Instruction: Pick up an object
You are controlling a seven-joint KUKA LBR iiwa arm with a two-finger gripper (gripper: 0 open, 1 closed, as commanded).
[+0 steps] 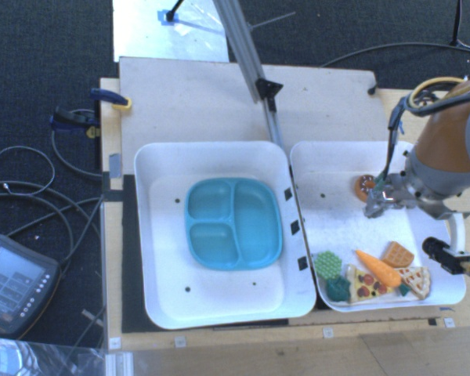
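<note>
Nearest you, the toy food sits bunched in the right bin's (329,163) front corner: an orange carrot (378,268) lying slantwise, touching a pizza slice (363,283), a waffle (397,254) just beside it, a green piece (327,264) to the left. Farther back, your hand (378,202) hovers beside a small donut (366,185), and I cannot tell how it is set. You look to be in the approach; next, I judge, centre over the donut and descend.

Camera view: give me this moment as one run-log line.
gripper: over right bin, beside donut | grasp: unconfirmed | carrot, waffle, pizza: right bin, near edge | blue tray: left bin
</note>
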